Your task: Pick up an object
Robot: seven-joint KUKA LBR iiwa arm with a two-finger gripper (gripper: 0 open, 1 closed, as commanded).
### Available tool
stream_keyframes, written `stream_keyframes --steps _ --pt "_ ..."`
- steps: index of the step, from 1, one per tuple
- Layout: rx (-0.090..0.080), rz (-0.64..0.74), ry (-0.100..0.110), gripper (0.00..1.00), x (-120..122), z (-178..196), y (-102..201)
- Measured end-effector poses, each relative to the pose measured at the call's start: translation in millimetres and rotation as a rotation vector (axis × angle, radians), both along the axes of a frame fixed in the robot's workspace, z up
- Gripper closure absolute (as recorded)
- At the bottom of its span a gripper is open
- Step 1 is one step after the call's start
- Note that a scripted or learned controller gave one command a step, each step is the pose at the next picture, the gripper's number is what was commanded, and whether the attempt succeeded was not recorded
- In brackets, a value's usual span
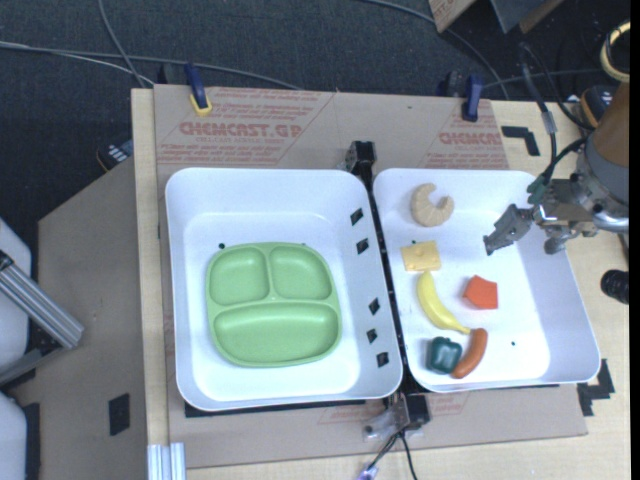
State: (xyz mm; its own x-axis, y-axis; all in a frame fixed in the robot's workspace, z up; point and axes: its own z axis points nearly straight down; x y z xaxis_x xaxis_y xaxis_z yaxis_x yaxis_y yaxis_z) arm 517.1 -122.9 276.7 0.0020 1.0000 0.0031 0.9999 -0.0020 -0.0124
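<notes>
- You are seeing the gripper (505,231) hanging over the right bin (560,308) at the frame's right, its fingers spread and pinching nothing.
- In that glossy bin are lying a curled tan croissant (431,204), a yellow cheese block (421,257), a curved banana (437,304), an orange-red wedge (481,292), a green pepper (444,354) and a sausage (471,352).
- The left bin (190,288) is bearing a matte green three-compartment tray (272,304).

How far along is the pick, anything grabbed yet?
Nothing is lifted so far: the croissant, cheese wedge, banana, orange block, green pepper and sausage all lie in the right bin. The gripper hovers over that bin's upper right. Descending, closing and lifting remain.
</notes>
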Motion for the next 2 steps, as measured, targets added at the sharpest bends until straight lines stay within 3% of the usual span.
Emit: stream_keyframes --steps 1,2 --pt "-0.002 0.002 -0.011 0.00 1.8 5.2 0.1" --pt "0.000 0.001 -0.004 0.00 -3.1 -57.2 -0.7"
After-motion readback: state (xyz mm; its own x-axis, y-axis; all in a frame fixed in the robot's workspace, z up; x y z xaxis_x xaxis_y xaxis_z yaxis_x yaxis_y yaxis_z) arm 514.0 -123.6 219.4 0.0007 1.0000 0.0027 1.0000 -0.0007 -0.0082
